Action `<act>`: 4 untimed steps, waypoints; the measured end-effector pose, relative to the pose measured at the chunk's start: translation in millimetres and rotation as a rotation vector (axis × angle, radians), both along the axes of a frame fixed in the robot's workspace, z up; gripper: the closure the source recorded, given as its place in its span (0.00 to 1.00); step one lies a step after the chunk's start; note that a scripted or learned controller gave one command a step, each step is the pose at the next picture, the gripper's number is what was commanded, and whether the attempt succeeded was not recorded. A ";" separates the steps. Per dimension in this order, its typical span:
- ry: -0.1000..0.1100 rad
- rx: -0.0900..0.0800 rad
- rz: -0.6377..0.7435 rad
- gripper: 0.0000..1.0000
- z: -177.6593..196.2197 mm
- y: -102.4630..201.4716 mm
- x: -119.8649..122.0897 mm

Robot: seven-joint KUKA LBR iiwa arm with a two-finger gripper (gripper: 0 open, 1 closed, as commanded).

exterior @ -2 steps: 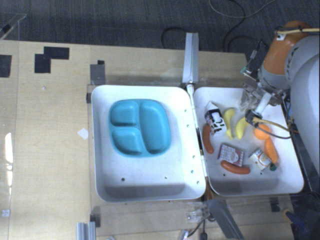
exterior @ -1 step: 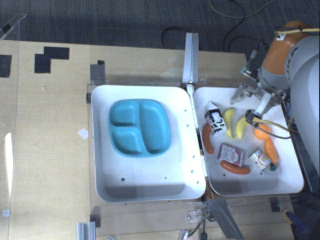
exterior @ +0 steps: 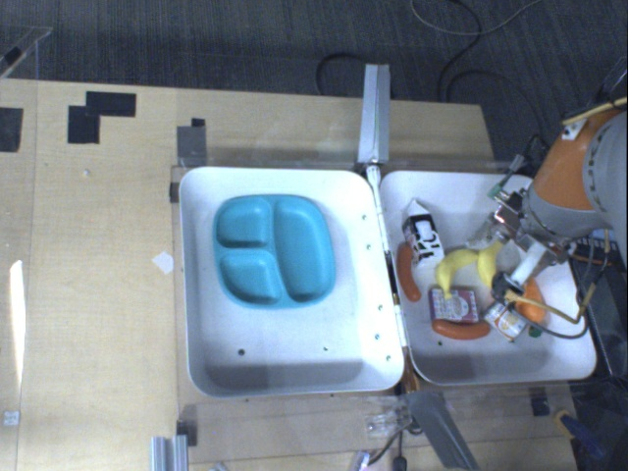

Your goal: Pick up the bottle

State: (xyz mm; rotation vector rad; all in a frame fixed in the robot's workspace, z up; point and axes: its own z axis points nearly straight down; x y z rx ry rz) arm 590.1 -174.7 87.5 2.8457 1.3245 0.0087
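Note:
The bottle (exterior: 422,235) is small, white with a black label, and lies in the left part of the right bin (exterior: 559,361), its cap pointing to the far wall. My gripper (exterior: 497,232) hangs over the right bin, to the right of the bottle and apart from it, above the right end of a yellow banana (exterior: 463,266). The grey wrist with its orange band (exterior: 564,170) hides the bin's right wall behind it. Nothing shows between the gripper and the bottle but bare bin floor.
Around the banana lie a red sausage (exterior: 407,271) by the bin's left wall, a second sausage (exterior: 461,329), a purple packet (exterior: 454,305), a small can (exterior: 505,322) and an orange carrot (exterior: 531,308). The left bin (exterior: 206,361) holds a blue divided plate (exterior: 275,249).

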 end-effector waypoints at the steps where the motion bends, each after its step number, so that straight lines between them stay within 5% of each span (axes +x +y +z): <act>1: 0.003 0.000 -0.151 0.00 148.0 -23.8 74.8; 2: 0.008 0.002 -0.136 0.00 72.5 -11.5 -35.1; 3: -0.005 0.003 -0.342 0.00 0.8 13.8 -99.1; 4: 0.007 0.002 -0.476 0.00 122.6 -31.6 -102.7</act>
